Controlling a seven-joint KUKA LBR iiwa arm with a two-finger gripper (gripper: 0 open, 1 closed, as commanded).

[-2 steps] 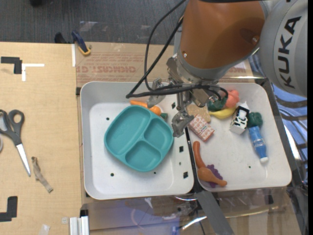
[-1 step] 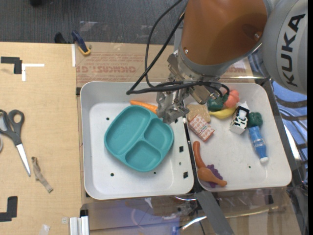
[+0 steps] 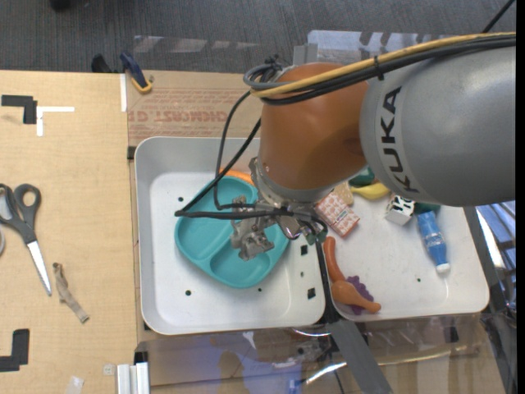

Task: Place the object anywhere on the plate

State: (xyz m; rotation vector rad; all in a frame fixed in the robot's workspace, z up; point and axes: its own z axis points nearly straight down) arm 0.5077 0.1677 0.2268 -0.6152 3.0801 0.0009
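Nearest the onlooker, two white bins sit side by side on the worktop (image 3: 66, 162): one left bin (image 3: 156, 253) and one right bin (image 3: 410, 290). At the near edge of the right bin, just beside the shared wall, lies one long orange piece (image 3: 332, 271) with one purple item (image 3: 355, 287) touching its near end. The left bin holds one teal plate (image 3: 197, 240), divided by raised ridges into compartments and lying flat on the bin floor. The tool (image 3: 250, 238) hangs over the plate's right-hand part, with black cables looped around it; whether it is set wide or narrow cannot be told, and whether it carries anything cannot be told. Which item is the one to be placed cannot be identified; the loose items in the right bin all lie apart from the plate. Further back in that bin are one blue bottle (image 3: 432, 238), one white die (image 3: 399, 209) with black dots, one pink-and-white checked packet (image 3: 339, 213) and one yellow item (image 3: 371, 191) partly under the arm (image 3: 447, 130). One orange item (image 3: 238, 176) shows at the plate's far rim, mostly covered. On the worktop at the left lies one pair of scissors (image 3: 26, 224). The grey arm casing reads "KUKA". Beyond the bins lies a cardboard sheet (image 3: 189, 113) with red print, mirrored and not legible, and one blue clamp (image 3: 135, 71) at its far corner.
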